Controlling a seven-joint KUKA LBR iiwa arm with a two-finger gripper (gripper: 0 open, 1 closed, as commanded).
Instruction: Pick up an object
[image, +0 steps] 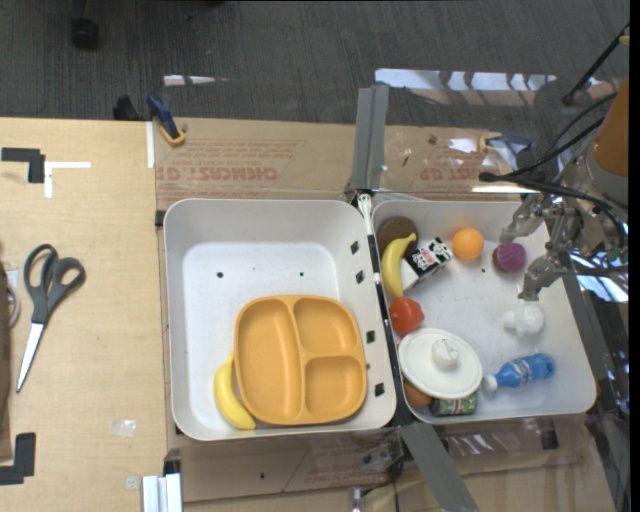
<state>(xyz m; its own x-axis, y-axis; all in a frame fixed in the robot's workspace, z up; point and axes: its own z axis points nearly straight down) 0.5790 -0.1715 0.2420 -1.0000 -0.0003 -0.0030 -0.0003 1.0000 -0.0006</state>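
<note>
The gripper (535, 285) hangs open, holding nothing, just above one white ball (523, 320) in the right bin (585, 395). Near the ball: one purple ball (510, 257), one orange (467, 243), one bottle (522, 371). Two bananas: one (395, 262) left of the ball, one (230, 397) in the left bin (190, 260).

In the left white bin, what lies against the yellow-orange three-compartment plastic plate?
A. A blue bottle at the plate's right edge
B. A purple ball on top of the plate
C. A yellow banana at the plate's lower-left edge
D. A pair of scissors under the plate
C: a yellow banana lies along the lower-left edge of the yellow-orange three-compartment plastic plate in the left white bin, partly tucked under it.
</note>
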